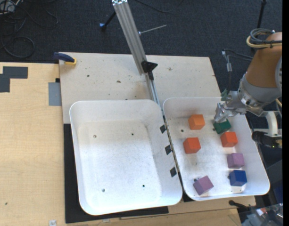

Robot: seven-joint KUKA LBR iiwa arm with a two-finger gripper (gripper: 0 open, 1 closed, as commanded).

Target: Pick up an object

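Observation:
The right bin (257, 185) holds several small blocks. My gripper (222, 116) hangs over the bin's far right part, directly above and touching or nearly touching a dark green block (223, 126). I cannot tell whether the green block is gripped or just lying under the gripper. An orange block (197, 122) lies to the gripper's left and a second orange block (192, 145) sits nearer the front. A red-orange block (228, 139) lies just in front of the green one.
Further forward in the right bin lie a purple block (235, 160), a blue block (237, 177) and another purple block (202, 184). The left bin (87, 112) adjoins it. A slanted metal rail (132, 34) rises behind the bins.

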